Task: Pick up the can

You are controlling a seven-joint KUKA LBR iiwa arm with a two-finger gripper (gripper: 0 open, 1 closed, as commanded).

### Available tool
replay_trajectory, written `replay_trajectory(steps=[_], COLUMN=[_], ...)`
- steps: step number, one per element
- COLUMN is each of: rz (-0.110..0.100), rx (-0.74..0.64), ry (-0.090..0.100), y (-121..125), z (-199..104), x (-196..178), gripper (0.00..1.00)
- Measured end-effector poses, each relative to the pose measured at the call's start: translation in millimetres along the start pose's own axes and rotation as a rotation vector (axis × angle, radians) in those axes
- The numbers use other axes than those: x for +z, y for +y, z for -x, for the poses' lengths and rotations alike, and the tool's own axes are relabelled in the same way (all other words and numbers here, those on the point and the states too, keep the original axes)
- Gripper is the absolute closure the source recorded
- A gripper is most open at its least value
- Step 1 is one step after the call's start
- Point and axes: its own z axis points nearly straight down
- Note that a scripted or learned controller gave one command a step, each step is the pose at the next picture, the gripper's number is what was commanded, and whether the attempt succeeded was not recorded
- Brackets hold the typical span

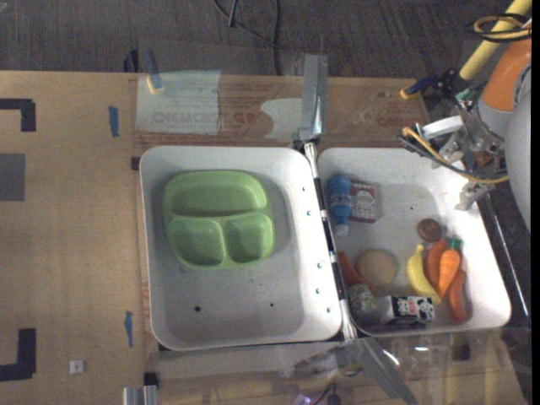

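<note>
- Pincer [469, 194] hangs at the far right rim of the right bin [498, 310], holding nothing; whether it is wide or narrow, cannot tell.
- Likely parked clear of the clutter before descending.
- Can [363, 299], judged the small greenish cylinder, lies well left of and below the pincer, against the bin's left wall, touching the milk carton [411, 309].
- Label blurred, mottled green.

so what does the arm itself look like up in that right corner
The arm is grey with an orange band above the wrist. A yellow tube runs diagonally behind it at the top corner, and yellow and black cables loop around the wrist. The gripper is pale metal with white parts; its tip is too blurred to describe.
</note>
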Motion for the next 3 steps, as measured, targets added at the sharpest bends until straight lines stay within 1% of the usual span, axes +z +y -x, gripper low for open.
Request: replay_trajectory(steps=[1,2,3], rz=[-0.002,-0.002,0.0], rx=[0.0,-0.005,-0.046], ry=[-0.008,-0.003,0.002], y=[-30.2,-31.9,-33.2], z=[-5.7,-8.4,-5.5], x=[60.2,48.8,-93.1], gripper=[0.0,1.0,1.0])
